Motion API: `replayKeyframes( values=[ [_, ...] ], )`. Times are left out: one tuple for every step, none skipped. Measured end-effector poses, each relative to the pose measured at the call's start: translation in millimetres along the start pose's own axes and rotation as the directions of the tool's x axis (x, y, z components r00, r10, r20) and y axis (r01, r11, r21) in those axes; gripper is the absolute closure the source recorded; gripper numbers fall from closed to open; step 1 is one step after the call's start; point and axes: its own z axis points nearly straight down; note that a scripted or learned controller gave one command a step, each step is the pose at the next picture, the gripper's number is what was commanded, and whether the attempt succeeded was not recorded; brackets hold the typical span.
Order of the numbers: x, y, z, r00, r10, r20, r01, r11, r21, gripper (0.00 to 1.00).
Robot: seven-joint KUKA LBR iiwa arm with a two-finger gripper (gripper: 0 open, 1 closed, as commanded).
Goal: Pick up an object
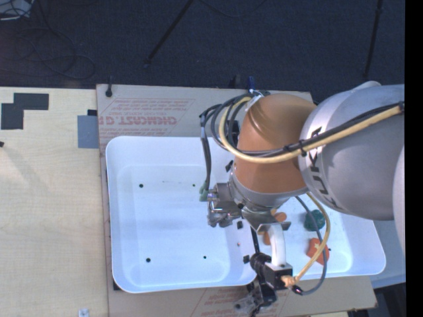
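Note:
My gripper (225, 215) hangs under the orange-banded wrist, over the ridge between the two white bins. The wrist covers most of it. In the right bin (367, 259) a teal object (315, 220) lies to the right of the gripper, and an orange object (318, 250) lies just in front of the teal one. A small orange piece (281, 216) peeks out close under the wrist. A small green bit (203, 192) shows at the wrist's left edge, above the left bin (119, 177). I see nothing between the fingers.
The bins rest on a cardboard sheet (142, 114) on the pale bench. The arm's grey body covers the back right of the right bin. Cables loop around the wrist.

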Motion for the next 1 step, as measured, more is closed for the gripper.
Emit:
replayKeyframes(
  values=[
    [19.0, 2.7, -188.8, 1.0, -0.008, -0.006, 0.008, 1.0, -0.022, 1.0]
  ],
)
